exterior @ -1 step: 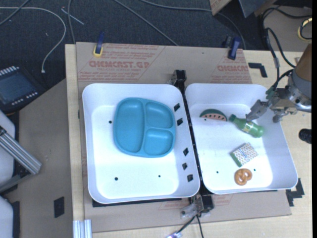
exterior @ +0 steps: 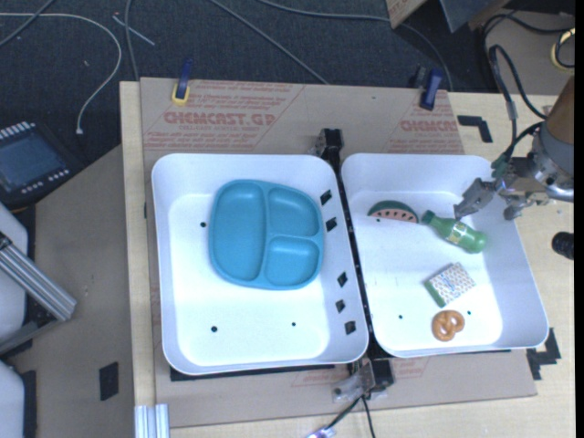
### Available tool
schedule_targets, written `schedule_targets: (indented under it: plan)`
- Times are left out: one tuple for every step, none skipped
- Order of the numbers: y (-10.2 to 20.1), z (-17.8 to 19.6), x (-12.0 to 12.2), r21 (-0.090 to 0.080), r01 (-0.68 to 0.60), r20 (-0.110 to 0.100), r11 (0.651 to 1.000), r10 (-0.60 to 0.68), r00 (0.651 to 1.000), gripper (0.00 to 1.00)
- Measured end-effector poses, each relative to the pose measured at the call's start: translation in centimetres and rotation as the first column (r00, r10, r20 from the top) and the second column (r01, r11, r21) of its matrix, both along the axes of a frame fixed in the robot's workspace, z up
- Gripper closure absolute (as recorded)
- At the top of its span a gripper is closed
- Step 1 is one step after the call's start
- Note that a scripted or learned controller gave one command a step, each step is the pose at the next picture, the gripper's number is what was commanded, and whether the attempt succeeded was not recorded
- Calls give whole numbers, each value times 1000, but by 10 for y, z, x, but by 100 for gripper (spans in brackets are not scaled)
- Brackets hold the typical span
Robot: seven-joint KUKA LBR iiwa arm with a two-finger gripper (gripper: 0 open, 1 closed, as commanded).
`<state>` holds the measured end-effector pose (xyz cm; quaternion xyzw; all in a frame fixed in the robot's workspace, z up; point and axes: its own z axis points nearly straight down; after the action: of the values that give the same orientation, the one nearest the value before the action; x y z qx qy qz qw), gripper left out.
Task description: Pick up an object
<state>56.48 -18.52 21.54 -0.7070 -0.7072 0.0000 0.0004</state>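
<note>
Green bottle (exterior: pixel 455 232) lay tilted in the right bin (exterior: pixel 520 272), toward its two o'clock corner, with a watermelon slice (exterior: pixel 392 213) at its nine o'clock. A checkered packet (exterior: pixel 451 283) and a pretzel (exterior: pixel 447 325) lay toward six o'clock. The gripper (exterior: pixel 493 201) hung just beside the bottle at one o'clock, fingers spread and holding nothing. The step in hand looked like the approach; the next move likely called for lowering to straddle the bottle, then closing. A blue divided plate (exterior: pixel 266 234) sat in the left bin (exterior: pixel 182 318).
</note>
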Motion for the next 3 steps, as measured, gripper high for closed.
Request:
schedule_targets:
  plan:
    - [8, -48, 4, 2, -1, -5, 1000, 1, 1000, 0]
    - [2, -100, 12, 1, 0, -3, 1000, 0, 1000, 0]
    - [-2, -110, 19, -11, 1, 23, 1000, -1, 1000, 0]
